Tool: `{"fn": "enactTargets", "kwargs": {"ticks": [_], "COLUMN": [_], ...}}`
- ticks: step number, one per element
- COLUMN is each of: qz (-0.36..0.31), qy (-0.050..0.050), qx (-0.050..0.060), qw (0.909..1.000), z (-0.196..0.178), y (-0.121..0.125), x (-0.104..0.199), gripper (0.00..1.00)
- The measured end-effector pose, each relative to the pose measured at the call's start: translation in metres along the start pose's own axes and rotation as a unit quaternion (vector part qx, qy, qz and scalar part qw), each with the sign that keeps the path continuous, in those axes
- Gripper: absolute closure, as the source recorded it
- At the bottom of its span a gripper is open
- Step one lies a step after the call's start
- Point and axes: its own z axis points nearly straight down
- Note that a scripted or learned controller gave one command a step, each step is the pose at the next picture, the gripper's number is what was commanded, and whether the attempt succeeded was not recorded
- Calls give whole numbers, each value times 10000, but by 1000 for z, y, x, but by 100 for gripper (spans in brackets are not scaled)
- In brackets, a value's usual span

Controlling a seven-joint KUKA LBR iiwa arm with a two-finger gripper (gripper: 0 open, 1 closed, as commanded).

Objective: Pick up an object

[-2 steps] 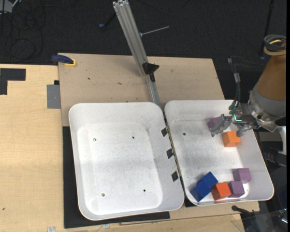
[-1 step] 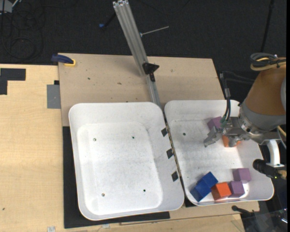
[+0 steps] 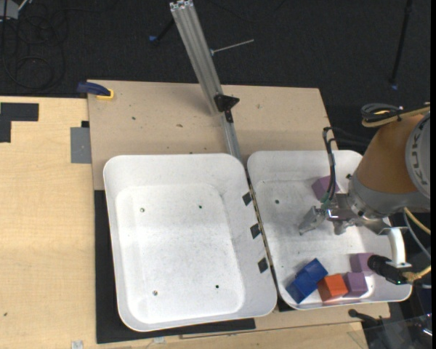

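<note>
Jaws stood apart, nothing between them, the gripper (image 3: 322,222) low over the right bin (image 3: 283,173). Nearest candidate was a purple block (image 3: 322,187) just beside it toward the far wall; blue block (image 3: 307,278), orange block (image 3: 334,287) and another purple block (image 3: 357,283) crowded the near corner. Judgement: take the lone piece, centre over it, descend straight. Left bin (image 3: 131,173) sat alongside on a tan bench (image 3: 152,118); aluminium rail (image 3: 200,49) slanted over dark floor.

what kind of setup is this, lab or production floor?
Most likely a robotics lab bench for grasping trials: two shallow white bins on a plywood board, small coloured blocks as test objects, loose cables on the dark floor, and an aluminium mast.
</note>
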Motion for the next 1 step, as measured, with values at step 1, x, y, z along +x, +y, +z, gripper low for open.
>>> {"fn": "enactTargets", "kwargs": {"ticks": [1], "qz": [4], "qy": [-5], "qx": [-41], "qw": [10000], "z": [24], "y": [1], "x": [0], "gripper": [0]}}
